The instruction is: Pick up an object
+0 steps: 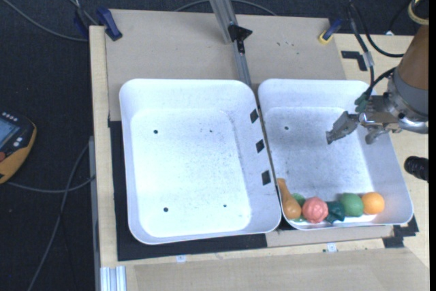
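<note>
Clearly you've picked nothing yet: the gripper (354, 129) hangs with jaws spread and empty over the right bin (310, 95), toys (334, 206) untouched below.

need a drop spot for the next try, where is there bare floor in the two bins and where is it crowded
The left bin has bare floor from wall to wall. In the right bin the upper and middle floor is bare, below the tool. The crowded part is its lower wall: orange carrot, pink ball, green ball and orange ball lie in a row.
</note>
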### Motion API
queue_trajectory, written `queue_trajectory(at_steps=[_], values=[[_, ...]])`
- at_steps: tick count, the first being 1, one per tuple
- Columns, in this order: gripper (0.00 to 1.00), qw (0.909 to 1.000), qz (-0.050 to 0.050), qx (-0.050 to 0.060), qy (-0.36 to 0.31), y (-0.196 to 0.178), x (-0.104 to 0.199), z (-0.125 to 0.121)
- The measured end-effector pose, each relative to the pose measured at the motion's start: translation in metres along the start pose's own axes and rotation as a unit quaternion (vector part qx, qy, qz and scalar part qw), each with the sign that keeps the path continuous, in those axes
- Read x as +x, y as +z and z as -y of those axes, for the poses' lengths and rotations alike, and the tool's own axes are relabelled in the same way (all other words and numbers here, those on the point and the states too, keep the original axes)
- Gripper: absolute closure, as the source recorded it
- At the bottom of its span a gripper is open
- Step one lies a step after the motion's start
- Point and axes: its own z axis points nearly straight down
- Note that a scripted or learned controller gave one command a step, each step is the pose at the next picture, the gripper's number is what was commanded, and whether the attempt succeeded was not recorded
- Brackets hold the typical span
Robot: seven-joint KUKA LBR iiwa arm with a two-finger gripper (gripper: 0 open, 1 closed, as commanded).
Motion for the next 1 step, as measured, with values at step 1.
queue_trajectory(at_steps=[1], values=[[0.00, 1.0000, 0.000, 0.002, 0.001, 0.0543, 0.0073, 0.0126]])
